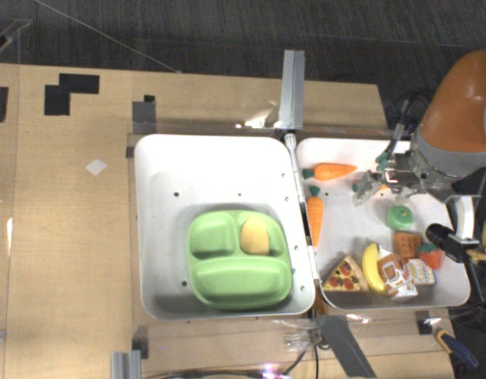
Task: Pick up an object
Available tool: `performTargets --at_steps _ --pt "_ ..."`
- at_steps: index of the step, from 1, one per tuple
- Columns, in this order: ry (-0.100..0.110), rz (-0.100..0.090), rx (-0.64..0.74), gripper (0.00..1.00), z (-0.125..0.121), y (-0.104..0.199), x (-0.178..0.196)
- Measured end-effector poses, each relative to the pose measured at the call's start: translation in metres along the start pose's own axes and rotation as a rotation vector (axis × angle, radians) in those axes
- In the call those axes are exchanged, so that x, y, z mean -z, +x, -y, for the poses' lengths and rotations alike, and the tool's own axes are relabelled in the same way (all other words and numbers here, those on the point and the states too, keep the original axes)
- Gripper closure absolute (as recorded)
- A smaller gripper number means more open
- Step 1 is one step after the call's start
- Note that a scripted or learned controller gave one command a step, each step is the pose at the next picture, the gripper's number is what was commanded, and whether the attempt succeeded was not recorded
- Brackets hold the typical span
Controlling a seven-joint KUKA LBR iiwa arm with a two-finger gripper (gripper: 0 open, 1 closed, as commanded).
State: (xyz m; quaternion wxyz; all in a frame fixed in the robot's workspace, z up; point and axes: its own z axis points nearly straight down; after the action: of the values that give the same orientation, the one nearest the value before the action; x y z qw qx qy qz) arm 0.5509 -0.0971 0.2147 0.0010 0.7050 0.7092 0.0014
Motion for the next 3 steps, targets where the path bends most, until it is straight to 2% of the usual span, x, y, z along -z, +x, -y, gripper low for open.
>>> performTargets --at_steps 1,2,3 --pt "0.001 0.0 0.017 0.0 0.038 -0.011 -0.08" --pt "-0.012 0.003 0.218 0.0 0.036 -0.017 -0.122" --pt "-0.019 -0.001 0.221 1.0 0.033 -0.014 -0.11"
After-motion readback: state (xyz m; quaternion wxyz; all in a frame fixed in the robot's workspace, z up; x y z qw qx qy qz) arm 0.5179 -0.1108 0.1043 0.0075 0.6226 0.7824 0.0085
